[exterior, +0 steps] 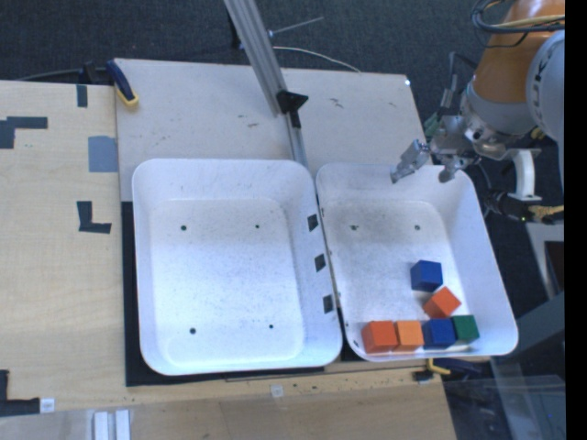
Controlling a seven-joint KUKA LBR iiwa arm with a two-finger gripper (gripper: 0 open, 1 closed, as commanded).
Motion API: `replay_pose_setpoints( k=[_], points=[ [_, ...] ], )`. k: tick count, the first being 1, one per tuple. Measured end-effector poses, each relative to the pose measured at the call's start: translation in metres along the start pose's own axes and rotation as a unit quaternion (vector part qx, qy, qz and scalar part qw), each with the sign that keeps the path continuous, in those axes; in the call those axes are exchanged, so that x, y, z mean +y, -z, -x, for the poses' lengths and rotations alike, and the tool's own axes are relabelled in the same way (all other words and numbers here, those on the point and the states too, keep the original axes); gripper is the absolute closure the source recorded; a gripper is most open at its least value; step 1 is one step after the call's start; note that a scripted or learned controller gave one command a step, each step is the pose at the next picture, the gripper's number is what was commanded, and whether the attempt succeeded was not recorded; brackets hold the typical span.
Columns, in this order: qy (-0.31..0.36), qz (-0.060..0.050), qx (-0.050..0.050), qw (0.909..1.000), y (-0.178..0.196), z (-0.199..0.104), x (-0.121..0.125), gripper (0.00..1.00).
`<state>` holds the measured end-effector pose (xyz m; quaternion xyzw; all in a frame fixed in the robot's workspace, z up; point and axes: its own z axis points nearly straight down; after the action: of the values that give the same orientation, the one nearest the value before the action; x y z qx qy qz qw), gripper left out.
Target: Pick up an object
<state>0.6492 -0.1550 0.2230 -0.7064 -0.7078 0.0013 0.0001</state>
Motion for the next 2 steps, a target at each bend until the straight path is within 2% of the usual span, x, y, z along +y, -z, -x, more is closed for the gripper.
replay_pose_setpoints(
  k=[1, 2],
  points=[
    [-0.002, -0.004, 0.000, 1.0000, -0.073, 0.039, -0.019, 0.00],
    [-0.001, -0.003, 0.001, 1.0000, -0.135, 0.050, -0.053, 0.00]
  ],
)
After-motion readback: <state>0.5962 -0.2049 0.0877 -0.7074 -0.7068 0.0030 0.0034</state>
